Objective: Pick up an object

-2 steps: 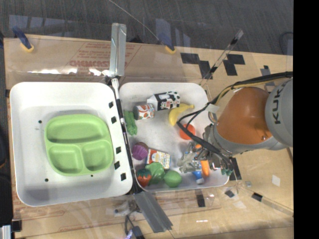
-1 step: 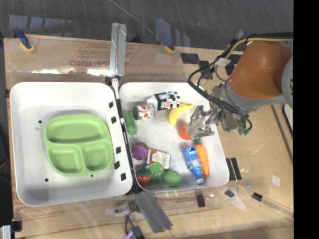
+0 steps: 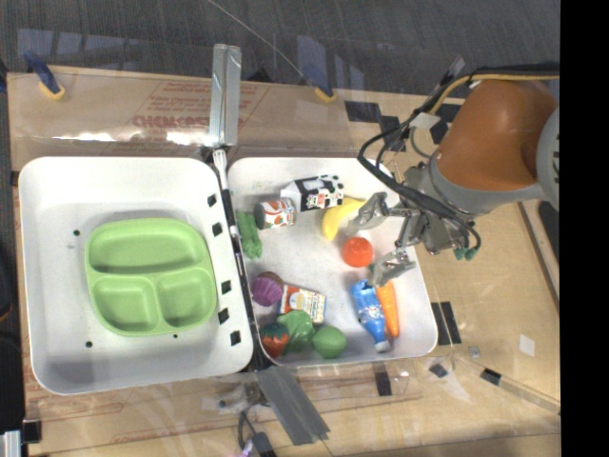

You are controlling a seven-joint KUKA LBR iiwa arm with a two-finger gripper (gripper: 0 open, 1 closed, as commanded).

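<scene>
My gripper (image 3: pixel 379 242) hangs over the right bin (image 3: pixel 423 317), near its right side, with its two fingers (image 3: pixel 366 215) spread open. A small red-orange ball (image 3: pixel 358 251) lies just left of the gap between the fingertips; nothing is held between them. A yellow fruit (image 3: pixel 335 220) lies beside the upper finger. Below the lower finger lie a blue bottle (image 3: pixel 367 312) and an orange carrot (image 3: pixel 388 310).
The right bin also holds a black-and-white carton (image 3: pixel 319 194), a small red-and-white carton (image 3: pixel 277 212), a green piece (image 3: pixel 250 235), a purple item (image 3: pixel 266 291), a flat packet (image 3: pixel 304 303), a green ball (image 3: pixel 329 342) and leafy greens (image 3: pixel 295 326). A green divided plate (image 3: pixel 149 274) sits in the left bin (image 3: pixel 48 217).
</scene>
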